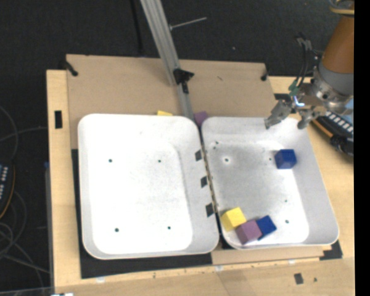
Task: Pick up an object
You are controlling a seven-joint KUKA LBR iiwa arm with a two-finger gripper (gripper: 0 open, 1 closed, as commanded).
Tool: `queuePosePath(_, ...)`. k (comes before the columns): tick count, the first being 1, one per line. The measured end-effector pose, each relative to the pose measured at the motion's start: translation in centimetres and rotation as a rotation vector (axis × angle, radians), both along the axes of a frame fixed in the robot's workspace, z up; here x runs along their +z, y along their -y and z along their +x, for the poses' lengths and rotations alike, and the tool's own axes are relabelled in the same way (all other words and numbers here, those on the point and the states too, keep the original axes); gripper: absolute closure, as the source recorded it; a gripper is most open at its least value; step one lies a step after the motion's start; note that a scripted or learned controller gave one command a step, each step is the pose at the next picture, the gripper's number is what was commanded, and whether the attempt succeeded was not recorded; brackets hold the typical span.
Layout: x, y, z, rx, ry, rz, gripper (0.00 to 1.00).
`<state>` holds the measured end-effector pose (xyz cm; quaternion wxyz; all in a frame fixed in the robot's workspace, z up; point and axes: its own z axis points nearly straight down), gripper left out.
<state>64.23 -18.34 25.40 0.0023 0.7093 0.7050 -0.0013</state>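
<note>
Claw above far rim of right bin, fingers spread apart, nothing between. Blue cube just below claw. Yellow cube, purple cube, second blue cube clustered well below, leftward.

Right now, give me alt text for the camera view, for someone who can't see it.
The gripper hovers over the right bin's far edge, fingers spread, holding nothing. That bin holds a lone blue cube, plus a yellow cube, purple cube and second blue cube clustered near its front.
</note>
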Motion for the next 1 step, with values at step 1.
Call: queuePosePath(1,-7.65,2.87,-8.49,0.001,-0.01,0.005,0.0)
